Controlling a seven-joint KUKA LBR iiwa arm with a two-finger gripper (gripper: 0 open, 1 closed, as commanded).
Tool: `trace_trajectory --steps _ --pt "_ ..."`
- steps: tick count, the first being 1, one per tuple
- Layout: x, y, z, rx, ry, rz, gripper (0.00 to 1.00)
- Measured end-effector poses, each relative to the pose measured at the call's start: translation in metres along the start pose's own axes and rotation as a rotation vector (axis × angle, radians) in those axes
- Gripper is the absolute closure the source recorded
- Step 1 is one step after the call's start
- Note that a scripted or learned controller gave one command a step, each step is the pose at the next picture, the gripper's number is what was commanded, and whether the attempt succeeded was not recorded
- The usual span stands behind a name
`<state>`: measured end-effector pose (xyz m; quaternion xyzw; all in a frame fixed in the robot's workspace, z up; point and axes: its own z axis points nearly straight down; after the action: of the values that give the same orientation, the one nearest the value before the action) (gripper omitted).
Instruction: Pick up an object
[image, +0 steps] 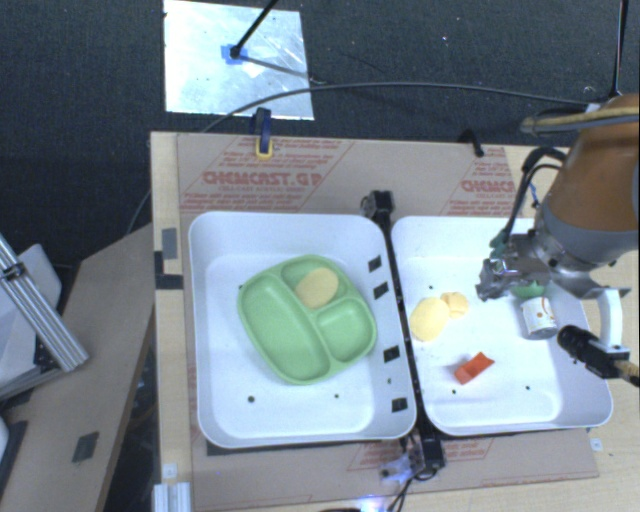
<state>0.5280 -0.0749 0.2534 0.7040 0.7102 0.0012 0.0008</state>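
The hand (497, 278) hangs over the right bin (575, 412); whether it is spread or pressed together, I cannot tell. Just left of and below it lie two yellow lumps (437, 314), with an orange piece (474, 367) farther below.

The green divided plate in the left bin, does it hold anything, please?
Yes: the green divided plate holds one pale yellow piece in its upper compartment.
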Motion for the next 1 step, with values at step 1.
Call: trace_trajectory --steps 1 --pt "0.0487 0.031 0.0158 -0.001 0.0 -0.001 1.0"
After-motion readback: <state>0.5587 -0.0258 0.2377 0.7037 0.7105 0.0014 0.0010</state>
